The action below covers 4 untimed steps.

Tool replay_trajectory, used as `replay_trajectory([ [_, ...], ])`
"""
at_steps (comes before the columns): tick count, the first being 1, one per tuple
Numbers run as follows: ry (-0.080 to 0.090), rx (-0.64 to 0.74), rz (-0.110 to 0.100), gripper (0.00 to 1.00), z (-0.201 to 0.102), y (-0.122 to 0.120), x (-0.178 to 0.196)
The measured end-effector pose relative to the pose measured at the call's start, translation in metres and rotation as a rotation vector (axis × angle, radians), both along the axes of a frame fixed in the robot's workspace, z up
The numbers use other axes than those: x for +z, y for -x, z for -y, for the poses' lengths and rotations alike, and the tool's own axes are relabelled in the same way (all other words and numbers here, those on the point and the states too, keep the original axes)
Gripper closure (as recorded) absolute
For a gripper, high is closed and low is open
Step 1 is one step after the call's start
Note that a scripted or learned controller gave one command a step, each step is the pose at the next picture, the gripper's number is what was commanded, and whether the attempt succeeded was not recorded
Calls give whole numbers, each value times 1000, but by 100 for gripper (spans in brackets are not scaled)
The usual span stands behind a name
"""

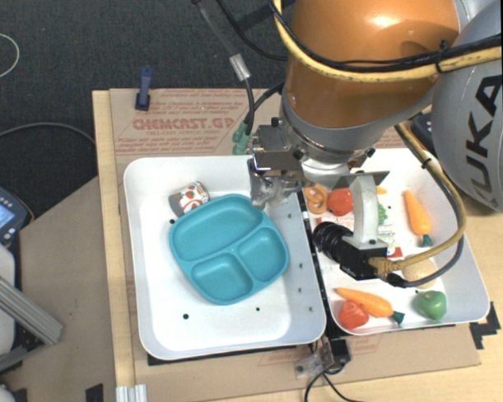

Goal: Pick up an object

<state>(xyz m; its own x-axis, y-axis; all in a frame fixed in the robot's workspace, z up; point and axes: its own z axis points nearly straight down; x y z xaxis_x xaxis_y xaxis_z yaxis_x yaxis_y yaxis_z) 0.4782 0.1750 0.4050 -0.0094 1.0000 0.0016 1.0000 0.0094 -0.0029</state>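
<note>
- The teal divided tray (228, 250) lies flat in the middle of the left bin (151, 265), with nothing in its three compartments.
- The tool (270, 191) hangs at the tray's 1 o'clock corner, close to the wall between the bins. I cannot tell whether it is wide or narrow, or whether it touches the tray.
- A small red-and-white can (189, 198) lies just beside the tray's 11 o'clock edge.
- In the right bin (469, 287), a red tomato (340, 203) sits near 11 o'clock and an orange carrot (416, 212) near 2 o'clock.
- A second carrot (366, 299) lies at 7 o'clock and a green pepper (432, 303) at 5 o'clock.
- Both bins rest on a printed cardboard sheet (183, 124) on the surface.
</note>
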Motion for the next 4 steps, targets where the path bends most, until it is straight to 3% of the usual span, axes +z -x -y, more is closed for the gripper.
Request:
replay_trajectory([
  [1, 0, -7, 6, 100, 5, -1, 12],
  [2, -1, -3, 7, 100, -50, -9, 24],
  [3, 3, -16, 0, 100, 17, -1, 25],
  [4, -4, -1, 10, 100, -54, 0, 86],
])
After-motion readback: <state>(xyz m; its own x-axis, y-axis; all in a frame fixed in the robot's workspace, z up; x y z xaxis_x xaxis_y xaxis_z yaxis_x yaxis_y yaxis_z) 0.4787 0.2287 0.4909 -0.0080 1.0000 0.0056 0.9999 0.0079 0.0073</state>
